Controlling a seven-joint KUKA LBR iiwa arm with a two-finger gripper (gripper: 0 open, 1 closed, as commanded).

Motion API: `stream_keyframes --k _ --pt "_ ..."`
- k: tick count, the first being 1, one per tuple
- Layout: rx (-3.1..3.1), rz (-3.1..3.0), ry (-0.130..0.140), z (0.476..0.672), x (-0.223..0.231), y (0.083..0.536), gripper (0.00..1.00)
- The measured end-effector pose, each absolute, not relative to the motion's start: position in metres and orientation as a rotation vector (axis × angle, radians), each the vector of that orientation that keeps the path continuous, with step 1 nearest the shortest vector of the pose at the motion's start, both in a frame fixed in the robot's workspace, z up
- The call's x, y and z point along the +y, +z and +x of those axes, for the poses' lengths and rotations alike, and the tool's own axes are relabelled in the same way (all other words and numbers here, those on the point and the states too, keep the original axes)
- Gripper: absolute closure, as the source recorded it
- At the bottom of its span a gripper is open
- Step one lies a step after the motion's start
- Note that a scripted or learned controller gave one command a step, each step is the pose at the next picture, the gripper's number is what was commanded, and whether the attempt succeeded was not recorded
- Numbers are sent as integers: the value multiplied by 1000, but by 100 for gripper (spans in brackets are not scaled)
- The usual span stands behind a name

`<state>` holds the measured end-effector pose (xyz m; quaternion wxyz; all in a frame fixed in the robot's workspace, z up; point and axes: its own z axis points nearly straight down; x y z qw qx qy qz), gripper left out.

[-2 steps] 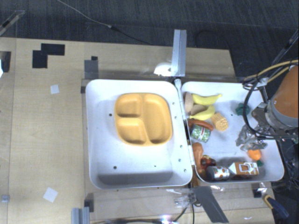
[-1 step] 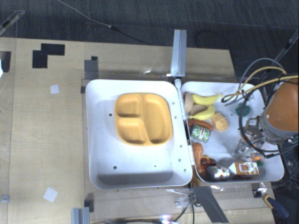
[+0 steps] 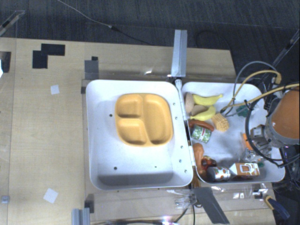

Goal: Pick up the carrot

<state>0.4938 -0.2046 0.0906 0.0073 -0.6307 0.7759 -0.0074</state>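
The carrot (image 3: 198, 151), probably light, stiff and slick, lay by the right bin's (image 3: 230, 146) wall, best pinched mid-length; the gripper's (image 3: 255, 142) opening couldn't be told.

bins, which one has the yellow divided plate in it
The left bin. It holds the yellow three-compartment plate; the right bin holds bananas, corn and other toy food.

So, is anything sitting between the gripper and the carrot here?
Nothing visible: bare floor of the right bin separates the gripper and the carrot. But a green can and a dark bottle flank the carrot closely.
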Motion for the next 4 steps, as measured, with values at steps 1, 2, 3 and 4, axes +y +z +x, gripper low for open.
stream_keyframes --k 1,2,3,4 --pt "2427 -1972 -23 494 -205 91 0" --pt "2811 -1374 -23 494 -197 91 0" --pt "2799 -1377 -32 498 -196 103 100" --pt "2977 -971 -4 503 -144 116 100"
